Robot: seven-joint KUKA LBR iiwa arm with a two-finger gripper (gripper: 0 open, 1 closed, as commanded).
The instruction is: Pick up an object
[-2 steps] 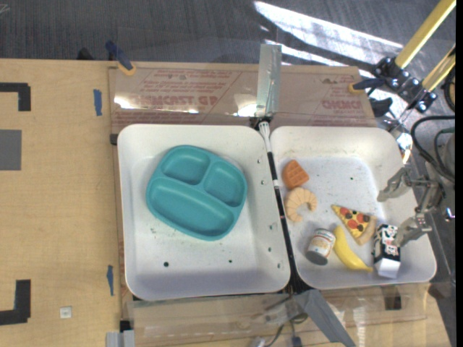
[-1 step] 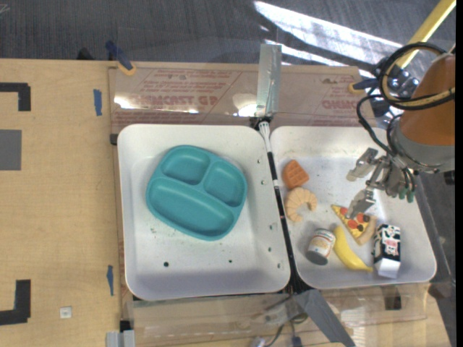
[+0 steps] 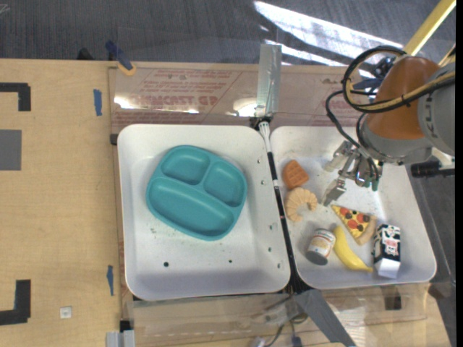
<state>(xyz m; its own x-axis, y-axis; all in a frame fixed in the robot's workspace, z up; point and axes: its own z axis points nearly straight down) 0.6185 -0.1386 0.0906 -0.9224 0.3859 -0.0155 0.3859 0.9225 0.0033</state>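
Hovering over the right bin (image 3: 423, 266), the hand (image 3: 346, 176) hangs with its fingers apart and nothing between them, just above a croissant (image 3: 300, 202) and a pizza slice (image 3: 353, 222). An orange pastry (image 3: 294, 173) lies near the bin's left wall, while a small jar (image 3: 320, 245), a banana (image 3: 347, 252) and a milk carton (image 3: 387, 250) sit toward the front (the carton nearest the right corner). On the table, the left bin (image 3: 137, 266) carries a teal divided plate (image 3: 196, 191).
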